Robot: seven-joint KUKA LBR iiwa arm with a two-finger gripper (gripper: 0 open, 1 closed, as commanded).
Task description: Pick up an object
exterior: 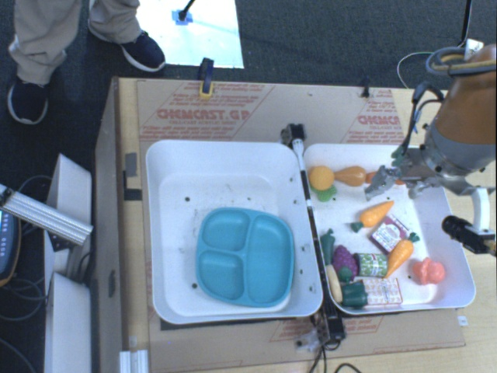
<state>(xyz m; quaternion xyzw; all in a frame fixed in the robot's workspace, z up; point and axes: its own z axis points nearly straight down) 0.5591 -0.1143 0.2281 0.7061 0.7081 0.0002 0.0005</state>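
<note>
Left bin point(167, 169): holds a blue divided plate point(245, 256), lying flat toward the bin's near right part, its compartments facing up.

Divider: the two bins meet at a shared rim running from the far edge to the near edge of the bench.

Right bin point(458, 286): holds the toy food, spread from its far left corner to its near edge.

Yellow fruit point(321, 179): near the far left corner of the right bin, with a small green piece just beside it on the near side.

Orange-brown piece point(351, 176): long axis across the bin, left to right, touching the yellow fruit at its left end.

Upper carrot point(376, 214): mid-bin, long axis slanted, tip toward the far right, green top toward the near left.

Lower carrot point(399, 256): tip pointing near left, green top toward the far right.

Purple grapes point(344, 262), green can point(372, 265), small box point(390, 232): clustered near the bin's middle and near edge.

Pink item point(427, 271): near right corner.

Gripper point(392, 179): over the far part of the right bin, just right of the orange-brown piece; fingers spread apart, nothing between them.
</note>
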